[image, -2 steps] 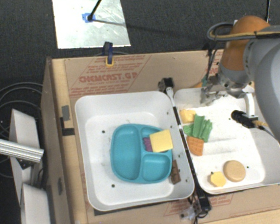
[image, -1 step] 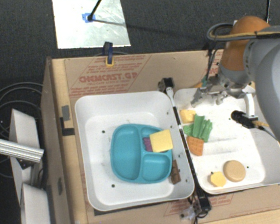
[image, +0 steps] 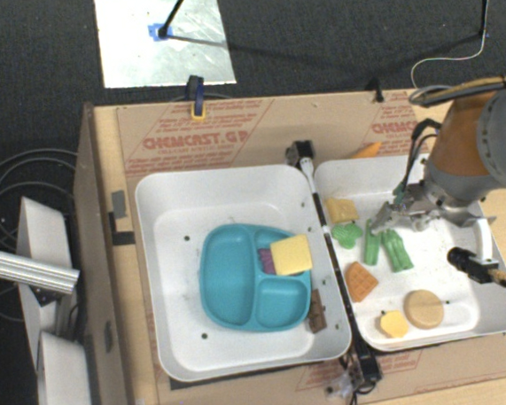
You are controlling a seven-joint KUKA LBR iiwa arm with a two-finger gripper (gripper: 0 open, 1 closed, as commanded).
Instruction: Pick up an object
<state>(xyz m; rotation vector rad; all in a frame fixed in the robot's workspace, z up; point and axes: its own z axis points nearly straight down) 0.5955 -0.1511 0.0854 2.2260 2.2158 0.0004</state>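
Two white bins sit side by side. Left bin [image: 186,337]: one smooth blue divided tray [image: 243,283] bearing a yellow square block [image: 291,256]. Right bin [image: 477,309]: two green sticks [image: 389,251], one waffled orange square [image: 360,280], one tan disc [image: 423,308]. Arm bends in from the right; gripper [image: 388,218] hangs low over the sticks, its state unclear.

The place looked like a robotics lab. A cardboard-lined bench [image: 228,128] sat on dark carpet [image: 18,77], loose cables [image: 1,177] trailed at nine o'clock, a taped foil sheet [image: 167,45] lay at twelve, and aluminium framing [image: 23,268] stood alongside.
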